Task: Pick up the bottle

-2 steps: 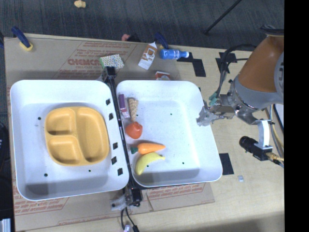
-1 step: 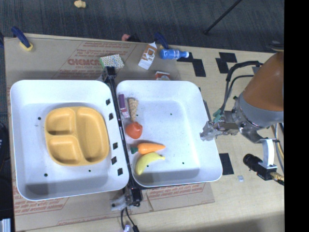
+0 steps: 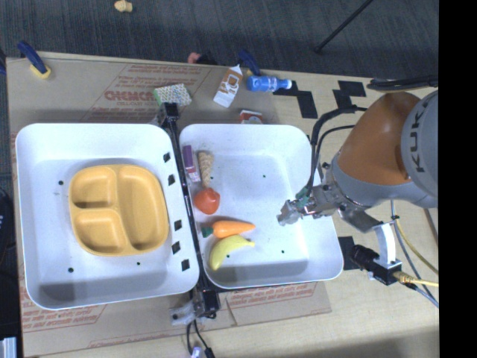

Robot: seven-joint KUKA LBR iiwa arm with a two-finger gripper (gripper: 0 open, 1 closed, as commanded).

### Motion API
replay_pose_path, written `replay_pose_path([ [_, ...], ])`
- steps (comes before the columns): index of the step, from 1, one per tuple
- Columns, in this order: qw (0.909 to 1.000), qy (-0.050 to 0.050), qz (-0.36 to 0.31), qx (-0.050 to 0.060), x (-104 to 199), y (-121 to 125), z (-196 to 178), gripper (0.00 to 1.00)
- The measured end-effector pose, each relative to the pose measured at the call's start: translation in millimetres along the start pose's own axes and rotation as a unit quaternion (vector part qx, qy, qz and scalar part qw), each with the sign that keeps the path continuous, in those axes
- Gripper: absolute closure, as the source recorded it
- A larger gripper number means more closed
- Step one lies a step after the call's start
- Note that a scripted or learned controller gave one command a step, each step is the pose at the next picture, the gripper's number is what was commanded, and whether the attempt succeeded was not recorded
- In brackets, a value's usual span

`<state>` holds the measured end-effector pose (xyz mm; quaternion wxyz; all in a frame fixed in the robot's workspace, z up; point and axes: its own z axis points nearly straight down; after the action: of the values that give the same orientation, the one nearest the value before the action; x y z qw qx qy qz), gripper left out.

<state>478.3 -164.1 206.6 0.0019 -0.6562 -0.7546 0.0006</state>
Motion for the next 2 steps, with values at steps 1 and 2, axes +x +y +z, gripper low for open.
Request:
replay_pose_path([
  [1, 0.9871, -0.001, 0.160, 0.000, -26.5, -6.1, -23.1, 1.00],
  [2, 0.9741, -0.001, 0.226, -0.001, -32.8, -7.0, -21.0, 1.00],
])
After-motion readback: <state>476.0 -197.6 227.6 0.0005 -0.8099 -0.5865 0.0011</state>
